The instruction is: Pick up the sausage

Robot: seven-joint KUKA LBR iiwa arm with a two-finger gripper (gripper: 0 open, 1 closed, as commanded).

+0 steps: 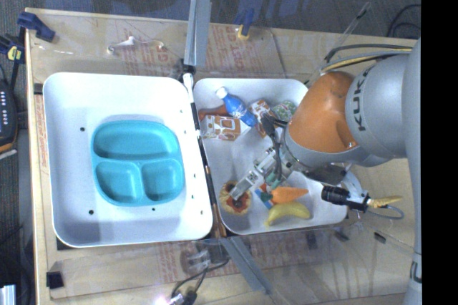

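Note:
My gripper (245, 187) reaches down and left from the orange-banded wrist (322, 121) into the right bin (215, 92). Its tip hangs just above a small round tart (236, 201) near the bin's front left corner. A short dark brown piece (265, 125), which may be the sausage, lies at the arm's left edge, partly under the arm. I see nothing clearly held at the tip.
The right bin also holds a blue bottle (235, 107), a brown carton (218, 126), an orange carrot (288, 193) and a yellow banana (289, 212). In the left bin (61, 103) sits a blue divided tray (137, 160). The arm covers the right bin's right side.

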